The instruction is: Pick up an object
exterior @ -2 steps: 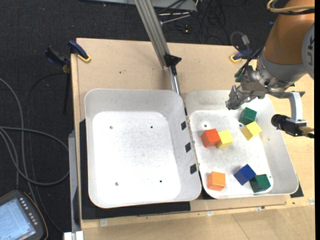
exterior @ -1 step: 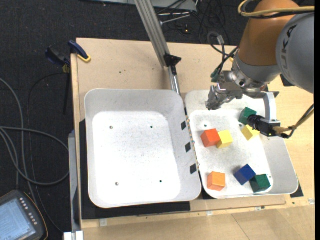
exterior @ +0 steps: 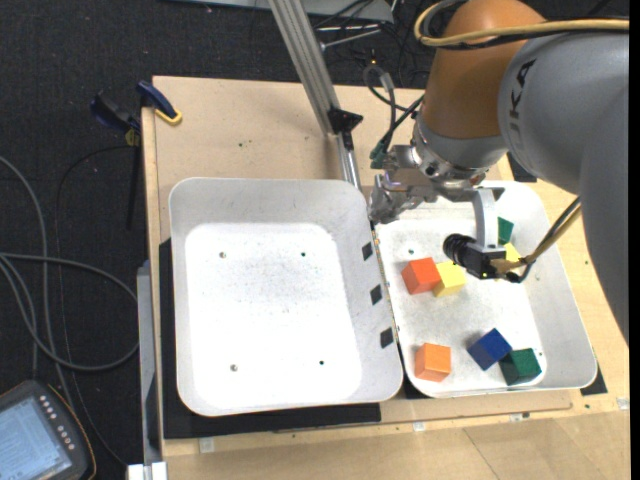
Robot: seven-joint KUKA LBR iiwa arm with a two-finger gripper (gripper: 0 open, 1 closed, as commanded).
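Note:
The right bin (exterior: pixel 565 308) holds several blocks. An orange block (exterior: pixel 421 274) touches a yellow block (exterior: pixel 451 279) near the middle. Toward the front lie another orange block (exterior: pixel 432 360), a blue block (exterior: pixel 489 348) and a dark green block (exterior: pixel 520 366). A second green block (exterior: pixel 504 230) peeks out behind the arm's cabling at the back. My gripper (exterior: pixel 385 204) hangs over the back left corner of the right bin, close to the wall between the bins, up and left of the orange block. I see no block in it.
The left bin (exterior: pixel 190 268) is a white tray with dark specks. A slanted metal bar (exterior: pixel 305 53) runs down toward the gripper. Blue and yellow clamps (exterior: pixel 135 108) grip the bench's far left corner. A black cable plug (exterior: pixel 468 255) hangs over the right bin.

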